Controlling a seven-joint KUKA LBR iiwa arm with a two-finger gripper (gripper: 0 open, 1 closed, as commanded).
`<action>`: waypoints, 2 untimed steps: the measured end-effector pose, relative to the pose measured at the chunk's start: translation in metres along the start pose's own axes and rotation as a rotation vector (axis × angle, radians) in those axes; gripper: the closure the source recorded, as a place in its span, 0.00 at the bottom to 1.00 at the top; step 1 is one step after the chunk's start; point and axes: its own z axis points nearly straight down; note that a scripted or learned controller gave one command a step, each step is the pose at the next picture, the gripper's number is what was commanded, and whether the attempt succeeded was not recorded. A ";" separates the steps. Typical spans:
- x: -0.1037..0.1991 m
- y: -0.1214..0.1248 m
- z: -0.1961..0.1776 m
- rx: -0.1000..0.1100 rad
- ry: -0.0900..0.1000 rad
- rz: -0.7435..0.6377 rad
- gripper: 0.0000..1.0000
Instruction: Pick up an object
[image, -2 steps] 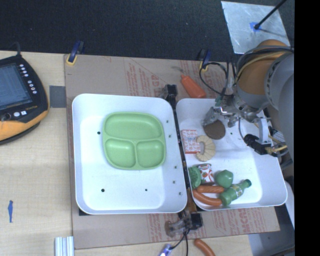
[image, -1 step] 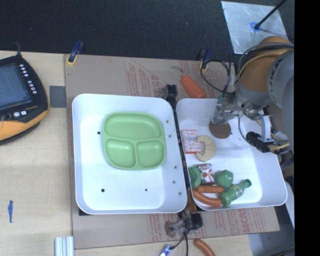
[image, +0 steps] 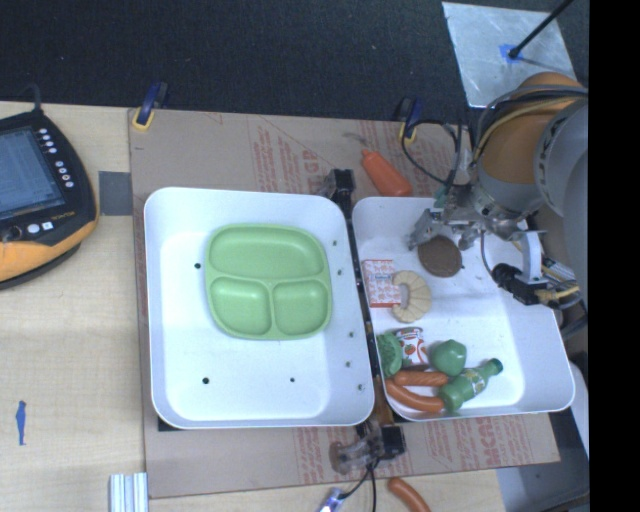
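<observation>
My gripper (image: 443, 236) hangs over the far end of the right bin (image: 530, 340), directly above a brown round piece (image: 440, 259) and touching or nearly touching its top edge. Whether it grasps that piece I cannot tell. Further forward in the same bin lie a red-and-white packet (image: 378, 282) and a tan round biscuit (image: 411, 296). At the near end are a red can (image: 409, 351), a green pepper (image: 448, 355), a green bottle (image: 468, 382) and an orange sausage (image: 413, 388).
The left bin (image: 170, 330) holds a green divided plate (image: 268, 280). An orange carrot (image: 385, 173) lies on the cardboard behind the bins, and another orange piece (image: 410, 493) in front. A teach pendant (image: 35, 200) rests at far left.
</observation>
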 end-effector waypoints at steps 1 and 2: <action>0.001 -0.001 0.011 0.005 0.000 0.001 0.00; 0.000 0.000 0.000 0.004 0.000 -0.001 1.00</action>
